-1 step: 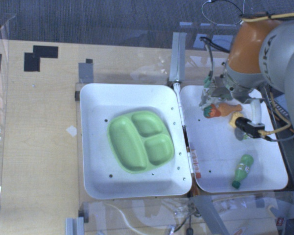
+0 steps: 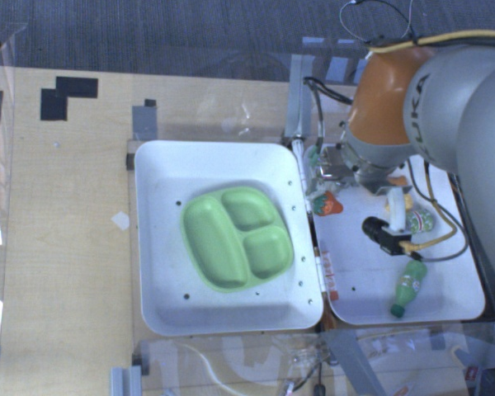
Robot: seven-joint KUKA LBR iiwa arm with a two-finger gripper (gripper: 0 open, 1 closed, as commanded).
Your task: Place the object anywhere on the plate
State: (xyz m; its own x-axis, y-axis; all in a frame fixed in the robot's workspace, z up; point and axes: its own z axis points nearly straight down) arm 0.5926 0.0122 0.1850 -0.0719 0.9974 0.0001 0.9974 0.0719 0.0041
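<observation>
Green bottle (image 2: 408,287) lies well below the hand (image 2: 323,190)

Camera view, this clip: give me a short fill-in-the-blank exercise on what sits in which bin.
1. The green plate lies in the ____ bin.
2. The plate is split into ____ compartments.
3. The green bottle lies in the ____ bin.
4. The band above the arm's wrist is ____.

Missing words: left; three; right; orange
</observation>
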